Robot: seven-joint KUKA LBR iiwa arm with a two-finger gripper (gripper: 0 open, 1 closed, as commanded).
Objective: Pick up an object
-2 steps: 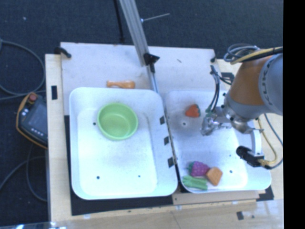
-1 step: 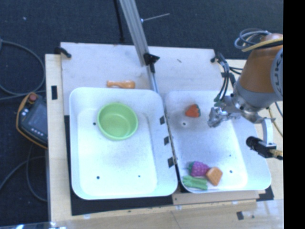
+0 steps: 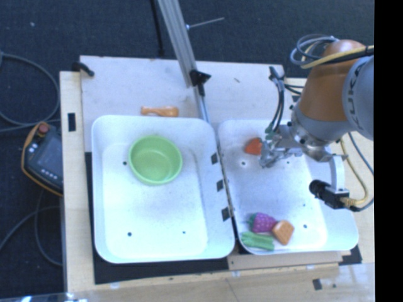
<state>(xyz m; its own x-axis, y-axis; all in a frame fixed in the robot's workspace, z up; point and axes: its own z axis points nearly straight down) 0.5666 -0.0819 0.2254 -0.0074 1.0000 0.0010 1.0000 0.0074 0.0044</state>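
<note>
Tool sits low in the right bin, just beside the small orange-red piece near the far wall; you cannot tell how it is set, and nothing shows in its hold. Your pick looks not yet done: closing and lifting remain. Open floor lies toward you before the purple, green and orange toys. Left bin carries a green bowl; mind the divider.

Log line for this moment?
gripper: right bin, beside red toy | holding: unclear | green bowl: left bin
</note>
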